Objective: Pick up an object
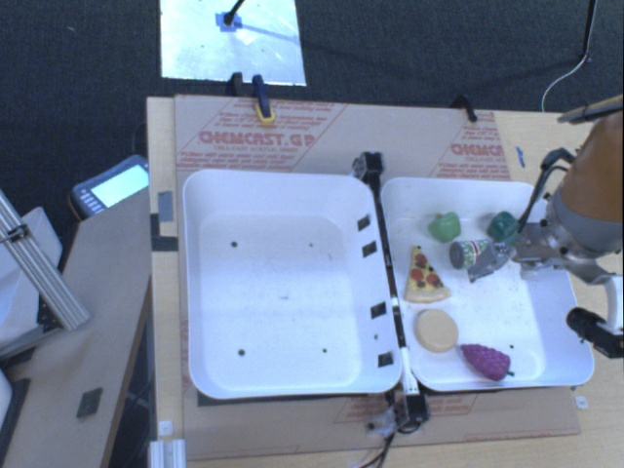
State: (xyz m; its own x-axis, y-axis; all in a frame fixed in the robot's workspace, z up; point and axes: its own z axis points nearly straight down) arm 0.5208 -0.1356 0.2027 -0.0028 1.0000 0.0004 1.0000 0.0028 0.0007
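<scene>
My gripper (pixel 485 264) hangs low over the right bin (pixel 556 359), reaching in from the right. It is right beside a small silver can (pixel 467 253) lying on its side, and I cannot tell if it touches the can. A light green toy (pixel 445 226) and a dark green toy (pixel 502 225) lie just behind. To the left of the gripper lies a pizza slice (pixel 425 274). A round tan biscuit (pixel 437 331) and a purple bunch of grapes (pixel 486 361) sit nearer the front.
The left bin (pixel 283 291) adjoins the right one along a black-clipped divider (pixel 385 261). The grey arm with its orange band (pixel 590 183) covers the right bin's far right side. A black fixture (pixel 593 330) sits at that bin's right rim.
</scene>
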